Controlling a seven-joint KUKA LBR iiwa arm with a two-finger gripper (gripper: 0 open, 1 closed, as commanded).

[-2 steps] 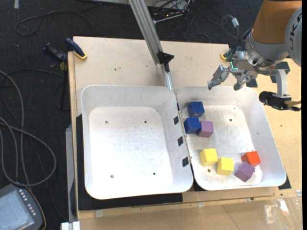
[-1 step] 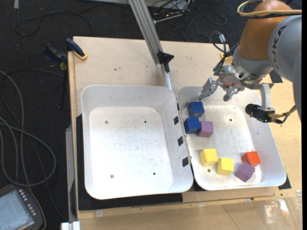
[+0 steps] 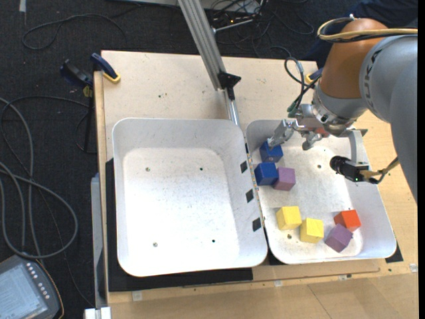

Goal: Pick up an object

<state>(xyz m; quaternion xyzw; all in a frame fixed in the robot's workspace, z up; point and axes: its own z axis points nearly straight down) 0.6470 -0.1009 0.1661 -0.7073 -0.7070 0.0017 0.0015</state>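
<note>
No legible brand, label or writing anywhere in the camera view. Two shallow white bins side by side on a light wooden desk [image 3: 166, 78]. Right bin [image 3: 372, 244], below the gripper [image 3: 295, 135]: seven foam cubes inside. Gripper fingers spread apart, nothing between them, poised over the far left corner of the right bin. Upper blue cube [image 3: 271, 152] just below and left of the gripper, close under the nearer finger; contact not determinable. Second blue cube [image 3: 266, 173] directly below the first, touching or nearly touching it. Purple cube [image 3: 285, 178] just beside the second blue cube, on its right. Yellow cube [image 3: 289, 217] well below the gripper, near the left wall of the bin. Second yellow cube [image 3: 312, 230] just beside it, lower and to the right. Orange cube [image 3: 347, 219] and a second purple cube [image 3: 339, 238] close together, far below and to the right of the gripper, near the front rim. Left bin [image 3: 133, 138], to the left of the gripper: only small dark specks on its floor. Grey arm with orange band [image 3: 345, 52] above and to the right of the gripper. Slanted metal rail [image 3: 202, 35] up and to the left of the gripper. Blue and yellow clamp [image 3: 103, 68] at the far left desk corner. Dark floor with cables around the desk.
</note>
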